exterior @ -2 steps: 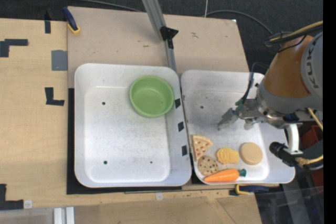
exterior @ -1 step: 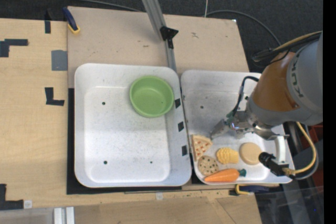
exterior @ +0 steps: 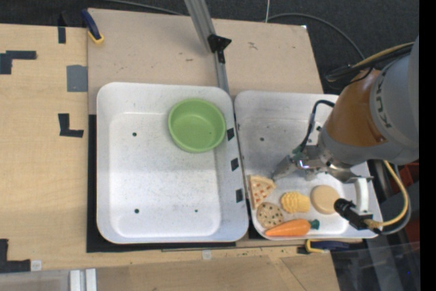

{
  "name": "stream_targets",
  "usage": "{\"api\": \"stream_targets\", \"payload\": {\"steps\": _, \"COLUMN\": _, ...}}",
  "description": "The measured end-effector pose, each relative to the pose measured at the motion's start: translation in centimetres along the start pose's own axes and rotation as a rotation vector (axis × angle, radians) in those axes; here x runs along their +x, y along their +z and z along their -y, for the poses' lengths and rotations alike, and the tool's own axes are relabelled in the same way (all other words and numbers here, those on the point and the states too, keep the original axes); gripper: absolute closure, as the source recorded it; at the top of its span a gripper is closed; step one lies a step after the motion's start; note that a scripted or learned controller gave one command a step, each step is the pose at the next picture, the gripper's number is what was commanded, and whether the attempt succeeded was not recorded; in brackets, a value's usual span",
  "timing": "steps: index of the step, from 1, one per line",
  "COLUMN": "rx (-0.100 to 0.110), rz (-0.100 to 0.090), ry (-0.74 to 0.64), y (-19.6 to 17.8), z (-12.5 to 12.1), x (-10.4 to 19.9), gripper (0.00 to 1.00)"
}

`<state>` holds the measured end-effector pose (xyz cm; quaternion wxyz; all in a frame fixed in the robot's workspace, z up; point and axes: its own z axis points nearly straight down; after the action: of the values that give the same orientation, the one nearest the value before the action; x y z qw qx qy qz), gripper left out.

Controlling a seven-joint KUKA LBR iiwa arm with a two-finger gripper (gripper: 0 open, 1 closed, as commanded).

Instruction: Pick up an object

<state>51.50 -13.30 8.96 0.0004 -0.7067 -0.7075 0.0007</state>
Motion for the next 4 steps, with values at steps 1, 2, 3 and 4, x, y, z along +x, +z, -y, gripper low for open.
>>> {"api": "stream_targets", "payload": {"steps": 1, "rx": 0.001, "rz": -0.001, "ry": 0.000, "y": -1.0, "z": 0.0, "x": 0.0, "gripper": 1.00}}
{"api": "stream_targets", "payload": {"steps": 2, "rx": -0.003, "rz": 0.000, "ry": 0.000, "y": -5.2, "z": -0.1, "x": 0.4, "gripper": 1.00}}
{"api": "stream_targets", "payload": {"steps": 3, "rx": -0.005, "rz": 0.001, "ry": -0.001, "y": -10.2, "z": -1.2, "x": 0.7, "gripper": 1.00}}
{"api": "stream_targets", "payload": {"steps": 4, "rx": -0.005, "rz": 0.000, "ry": -0.001, "y": -14.6, "z": -1.2, "x": 1.2, "gripper": 1.00}}
